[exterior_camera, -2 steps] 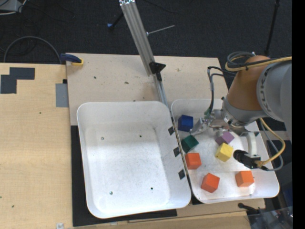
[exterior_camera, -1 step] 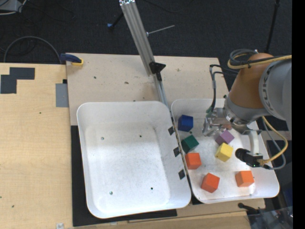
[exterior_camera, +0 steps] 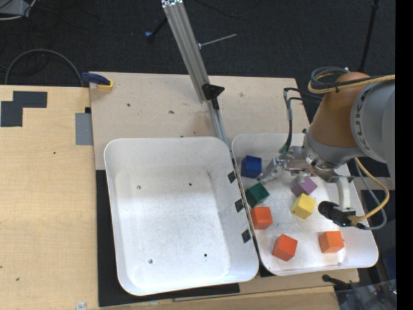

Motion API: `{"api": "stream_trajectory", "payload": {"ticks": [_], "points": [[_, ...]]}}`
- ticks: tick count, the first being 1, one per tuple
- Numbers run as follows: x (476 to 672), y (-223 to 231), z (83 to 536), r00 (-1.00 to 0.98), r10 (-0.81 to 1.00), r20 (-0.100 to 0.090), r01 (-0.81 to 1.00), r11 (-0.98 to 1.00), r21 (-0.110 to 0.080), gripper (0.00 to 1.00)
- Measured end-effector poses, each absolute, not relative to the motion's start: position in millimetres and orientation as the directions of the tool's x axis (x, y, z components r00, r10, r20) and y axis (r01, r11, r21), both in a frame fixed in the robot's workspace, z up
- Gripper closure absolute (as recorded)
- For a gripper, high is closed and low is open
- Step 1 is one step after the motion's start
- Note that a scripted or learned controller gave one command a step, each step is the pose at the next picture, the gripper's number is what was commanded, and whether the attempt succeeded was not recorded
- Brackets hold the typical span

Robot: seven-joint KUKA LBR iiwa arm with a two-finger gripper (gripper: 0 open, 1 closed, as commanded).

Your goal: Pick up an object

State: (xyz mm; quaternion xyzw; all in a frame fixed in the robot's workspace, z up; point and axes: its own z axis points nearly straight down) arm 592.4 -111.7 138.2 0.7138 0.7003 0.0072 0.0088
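Whether the gripper (exterior_camera: pixel 282 165) is spread or closed cannot be told, since the grey and orange arm (exterior_camera: pixel 348 118) covers most of it at the right of the frame. No block is seen clamped by it. It is placed low over the upper part of the right bin (exterior_camera: pixel 361 257).

Just left of the gripper lies a blue block (exterior_camera: pixel 251 166), near the bin's upper left corner. A dark green block (exterior_camera: pixel 257 192) is found just below the gripper, and a purple block (exterior_camera: pixel 304 186) lies to its lower right, close under the wrist. A yellow block (exterior_camera: pixel 303 206) sits just below the purple one.

Three orange blocks are counted: one (exterior_camera: pixel 261 217) below the green block, one (exterior_camera: pixel 284 247) near the bin's lower edge, and one (exterior_camera: pixel 331 241) toward the lower right. Seven blocks in all are seen, all in the right bin.

Two white bins are counted; the left bin (exterior_camera: pixel 129 166) takes up the centre of the frame. No readable writing or label is seen.
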Motion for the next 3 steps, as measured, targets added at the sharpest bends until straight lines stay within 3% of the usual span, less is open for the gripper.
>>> {"api": "stream_trajectory", "payload": {"ticks": [1, 2, 3], "points": [[592.2, -113, 148, 0.022, 1.0, -0.002, 1.0, -0.022, 0.022, 1.0], [639.2, -11, 192, -0.009, 1.0, 0.003, 1.0, 0.009, 0.003, 1.0], [636.9, -15, 200, -0.013, 1.0, -0.001, 1.0, 0.013, -0.005, 1.0]]}}
